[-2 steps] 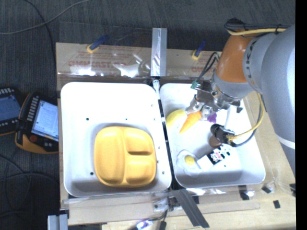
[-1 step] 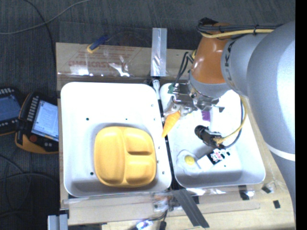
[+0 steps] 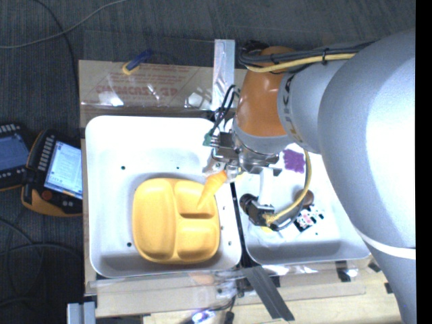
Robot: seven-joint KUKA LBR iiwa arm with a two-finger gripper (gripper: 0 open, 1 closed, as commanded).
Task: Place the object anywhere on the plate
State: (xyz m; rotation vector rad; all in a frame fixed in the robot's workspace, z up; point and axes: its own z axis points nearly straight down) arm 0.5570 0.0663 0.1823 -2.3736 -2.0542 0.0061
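A yellow plate (image 3: 162, 228) with several compartments lies in the left white bin (image 3: 118, 147). A slim orange, carrot-shaped object (image 3: 210, 189) slants down over the plate's upper right corner, its lower tip at the plate's raised divider. Its upper end sits between the fingers of my gripper (image 3: 224, 171), which is shut on it just below the orange-banded wrist (image 3: 260, 110). The arm hides the gripper's far side and much of the right bin.
The right bin (image 3: 297, 248) holds a purple item (image 3: 294, 159), a dark brown object (image 3: 252, 211) and a small white piece with coloured marks (image 3: 308, 219). A control pendant (image 3: 57, 174) lies left of the bench. A clear plastic bag (image 3: 148, 83) lies behind the bins.
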